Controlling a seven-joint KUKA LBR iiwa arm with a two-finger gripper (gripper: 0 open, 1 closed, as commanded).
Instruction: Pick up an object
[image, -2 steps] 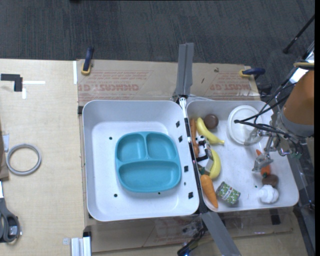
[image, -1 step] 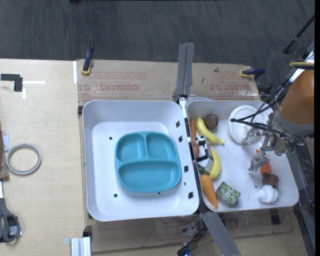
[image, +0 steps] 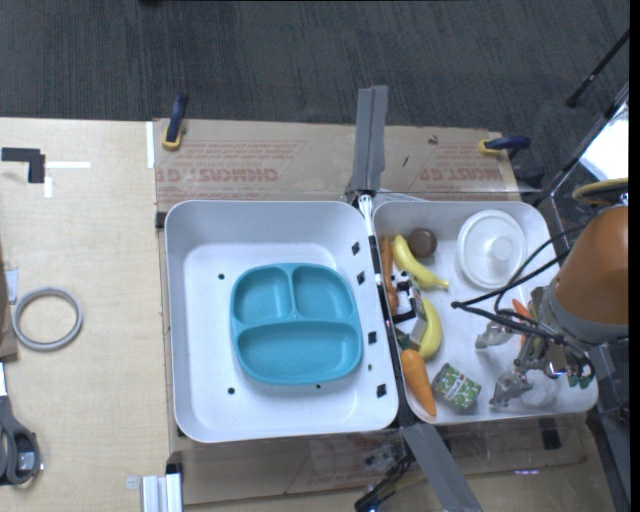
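A roll of tape (image: 45, 318) lies on the tabletop (image: 90, 250) at far left. The left bin (image: 190, 400) holds a teal divided plate (image: 297, 323) with free floor all round it. In the right bin (image: 445, 212), two bananas (image: 416, 265) and a carrot (image: 418, 380) lie along the dividing wall, long axes running near to far; the carrot's tip points toward the near rim. A green packet (image: 456, 387) sits beside it, a white lid (image: 491, 246) farther back. The gripper (image: 512, 368) hangs over bare floor near the right rim, seemingly spread apart with nothing between its fingers.
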